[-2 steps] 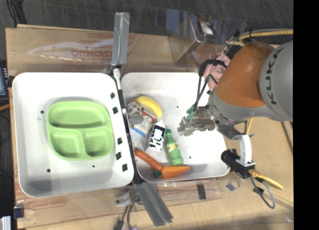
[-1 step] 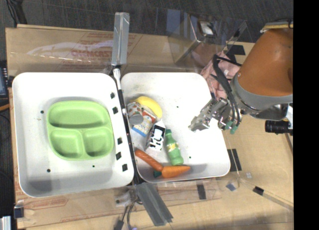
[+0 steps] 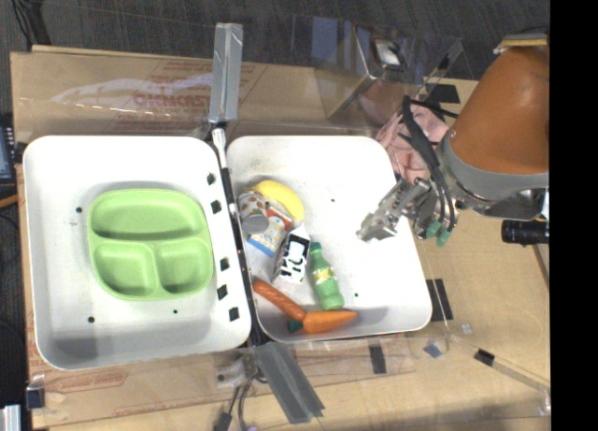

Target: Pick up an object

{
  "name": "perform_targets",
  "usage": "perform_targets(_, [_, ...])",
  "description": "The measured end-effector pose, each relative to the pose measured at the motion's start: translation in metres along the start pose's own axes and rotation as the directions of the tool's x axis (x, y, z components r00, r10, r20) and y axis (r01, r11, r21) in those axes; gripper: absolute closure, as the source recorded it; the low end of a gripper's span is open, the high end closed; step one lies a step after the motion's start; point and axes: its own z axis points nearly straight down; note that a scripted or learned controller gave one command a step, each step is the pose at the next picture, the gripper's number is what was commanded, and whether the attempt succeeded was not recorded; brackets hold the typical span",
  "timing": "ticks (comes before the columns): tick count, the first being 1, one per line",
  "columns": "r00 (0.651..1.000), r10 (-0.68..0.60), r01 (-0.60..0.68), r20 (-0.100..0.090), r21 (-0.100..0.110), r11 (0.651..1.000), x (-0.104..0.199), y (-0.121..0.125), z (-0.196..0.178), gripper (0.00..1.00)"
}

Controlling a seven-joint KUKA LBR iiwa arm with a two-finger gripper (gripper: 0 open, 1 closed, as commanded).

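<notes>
Glossy green plastic tray; smooth white plastic bins; matt cardboard bench.

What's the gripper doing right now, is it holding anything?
Gripper: over the right bin, apart from the toys; whether it is open or closed cannot be told.

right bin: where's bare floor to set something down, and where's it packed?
Free: the right bin floor right of the green bottle, under the gripper, and the strip along its far wall. Crowded: its left side, with the yellow object, can, bottle and carrots bunched against the divider.
</notes>
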Motion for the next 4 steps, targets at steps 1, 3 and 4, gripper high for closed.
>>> perform_targets(1, [1.0, -0.006, 0.006, 0.003, 0.0, 1.0, -0.002, 0.001, -0.01, 1.0])
perform_targets(3, [0.614, -0.789, 0.789, 0.0, -0.002, 0.614, -0.019, 0.055, -0.131, 1.0])
perform_targets(4, [0.612, -0.79, 0.79, 0.004, 0.001, 0.612, -0.02, 0.055, -0.142, 1.0])
